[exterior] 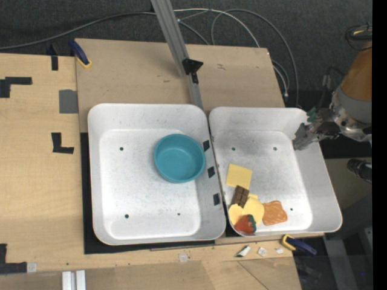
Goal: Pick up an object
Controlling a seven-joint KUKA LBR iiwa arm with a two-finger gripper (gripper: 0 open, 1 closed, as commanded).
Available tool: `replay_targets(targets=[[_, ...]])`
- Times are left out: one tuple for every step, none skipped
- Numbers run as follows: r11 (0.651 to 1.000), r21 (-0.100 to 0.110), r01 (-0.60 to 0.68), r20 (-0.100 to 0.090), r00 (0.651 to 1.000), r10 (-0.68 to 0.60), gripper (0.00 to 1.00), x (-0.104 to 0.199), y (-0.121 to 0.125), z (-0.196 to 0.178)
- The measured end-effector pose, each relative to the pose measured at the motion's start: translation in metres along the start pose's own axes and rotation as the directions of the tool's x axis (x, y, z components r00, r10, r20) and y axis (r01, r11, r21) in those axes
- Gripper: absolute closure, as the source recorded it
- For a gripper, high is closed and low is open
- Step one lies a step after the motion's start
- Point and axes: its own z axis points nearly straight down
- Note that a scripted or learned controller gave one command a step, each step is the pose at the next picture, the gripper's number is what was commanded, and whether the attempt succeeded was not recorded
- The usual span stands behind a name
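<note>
A teal bowl (178, 157) sits in the left bin (109, 132). In the right bin (266, 132), near its front, lie a yellow square slice (239, 176), a small brown bar (240, 196), a yellow round piece (252, 209), a red strawberry-like piece (245, 224) and an orange piece (274, 212). My gripper (302, 139) hangs over the right bin's right rim, well behind and to the right of those pieces. Nothing shows between its fingers.
A grey metal pole (175, 41) slants down from the top to the gap between the bins. Cables (254, 23) loop across the dark floor behind the bench. Small clamps lie at the bench's front edge (296, 244) and back left (81, 54).
</note>
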Motion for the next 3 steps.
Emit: replay_targets(targets=[[1.000, 0.003, -0.001, -0.001, 1.000, 0.001, 1.00, 0.000, 0.000, -0.025], [1.000, 0.004, 0.004, -0.003, 1.000, -0.004, 1.00, 0.055, 0.014, -0.020], [1.000, 0.005, 0.005, -0.003, 1.000, -0.005, 1.00, 0.117, 0.019, -0.009]])
